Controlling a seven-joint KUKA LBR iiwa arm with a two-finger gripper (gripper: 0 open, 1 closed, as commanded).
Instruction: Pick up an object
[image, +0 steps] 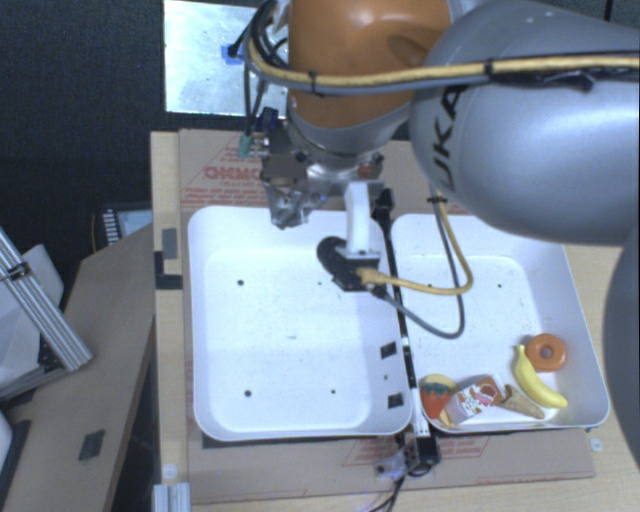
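Note:
My gripper (288, 208) hangs under the orange wrist band, above the far edge of the left white bin (230, 400). It is far from the objects, which lie in the near corner of the right bin (560, 280). There, a yellow banana (536, 379) lies beside an orange ring-shaped piece (546, 350). A red-and-white packet (474, 398) sits between a red-orange round object (437, 393) and a small tan cone-like piece (521, 403).
A divider with black clips (400, 345) runs between the two bins. The big grey arm link (530, 110) covers the far right of the bench. A metal rail (40, 310) stands off the bench at the left.

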